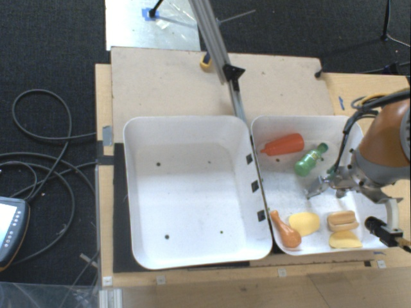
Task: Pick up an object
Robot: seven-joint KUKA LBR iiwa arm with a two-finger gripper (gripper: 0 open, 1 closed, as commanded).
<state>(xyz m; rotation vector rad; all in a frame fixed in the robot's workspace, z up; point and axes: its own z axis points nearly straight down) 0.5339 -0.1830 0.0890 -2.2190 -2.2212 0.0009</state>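
The right bin (264,128) holds several toy foods. An orange-red bottle-shaped piece (282,145) lies near its back, with a green bottle (310,160) just to the right of it. Along the front edge sit an orange drumstick (284,230), a yellow rounded piece (304,223), a tan hot-dog bun (342,221) and a flat yellow piece (345,239). My gripper (319,186) hangs over the middle of this bin, just in front of the green bottle and behind the bun. I see nothing held in it.
The left bin (131,172) stands beside the right one, sharing a divider wall (254,185). A slanted metal pole (215,37) crosses the back of the bench. Cables and a pendant (9,226) lie on the floor at the left.
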